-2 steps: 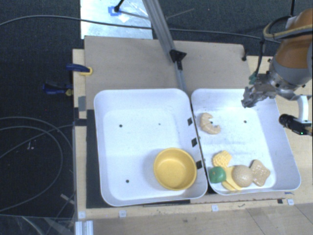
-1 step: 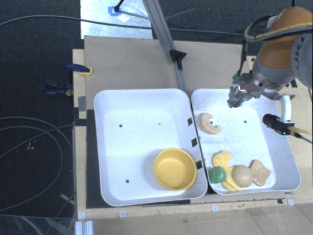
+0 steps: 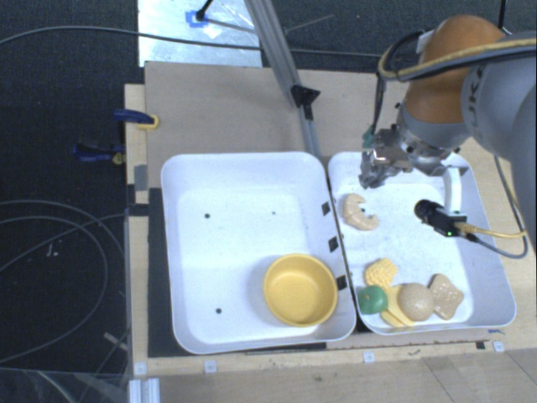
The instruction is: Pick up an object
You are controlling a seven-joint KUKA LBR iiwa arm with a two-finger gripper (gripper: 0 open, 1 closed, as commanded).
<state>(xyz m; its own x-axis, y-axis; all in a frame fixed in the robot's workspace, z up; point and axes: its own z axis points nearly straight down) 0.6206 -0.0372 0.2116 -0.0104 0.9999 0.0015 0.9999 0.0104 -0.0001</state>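
- The claw [image 3: 372,173] hangs over the far end of the right bin [image 3: 487,250]; I cannot tell its state.
- A pale curved piece [image 3: 358,212] lies just below it.
- A yellow bowl [image 3: 299,289] sits in the left bin [image 3: 210,225].

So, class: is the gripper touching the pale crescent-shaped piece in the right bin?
Apart. In the camera view, bare white bin floor shows between the gripper and the crescent piece, which lies below it near the right bin's left wall.
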